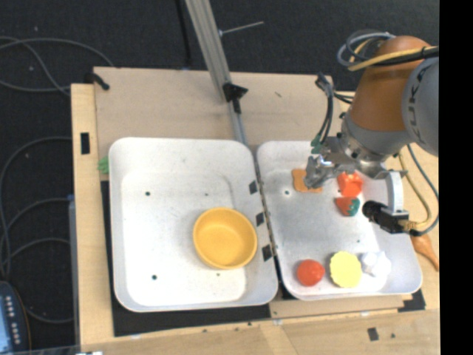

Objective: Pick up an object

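My gripper (318, 174) hangs low over the back of the right bin (318, 220). It sits right at a small flat orange piece (299, 180), whose right part is hidden behind it. Just to the right lies a red-orange object with a green end (349, 195). Near the bin's front edge rest a red ball (310, 272), a yellow disc (344, 269) and a crumpled white thing (375, 263). In the left bin (148, 198) stands a yellow bowl (225, 237).
The arm's grey body and orange band (384, 87) loom over the right bin's back right corner. A slanted metal pole (214, 50) rises behind the bins. A black clip (384, 217) sticks out near the bin's right side.
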Motion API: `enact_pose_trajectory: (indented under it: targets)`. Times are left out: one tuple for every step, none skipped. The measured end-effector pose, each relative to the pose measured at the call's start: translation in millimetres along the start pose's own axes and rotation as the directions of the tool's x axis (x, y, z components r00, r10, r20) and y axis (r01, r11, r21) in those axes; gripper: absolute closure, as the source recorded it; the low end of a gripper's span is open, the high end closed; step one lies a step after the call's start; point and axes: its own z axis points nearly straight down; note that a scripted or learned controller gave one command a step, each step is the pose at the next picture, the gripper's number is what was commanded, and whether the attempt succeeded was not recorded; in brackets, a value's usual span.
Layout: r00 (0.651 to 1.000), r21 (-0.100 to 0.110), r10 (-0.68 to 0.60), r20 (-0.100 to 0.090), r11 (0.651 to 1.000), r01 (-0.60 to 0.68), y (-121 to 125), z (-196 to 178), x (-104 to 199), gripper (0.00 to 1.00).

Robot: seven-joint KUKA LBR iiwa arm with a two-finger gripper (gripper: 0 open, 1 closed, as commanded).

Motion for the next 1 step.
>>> enact_pose_trajectory:
  targets:
    - [1.0, -0.001, -0.002, -0.001, 1.0, 0.002, 0.8, -6.2, 56.2, 1.0]
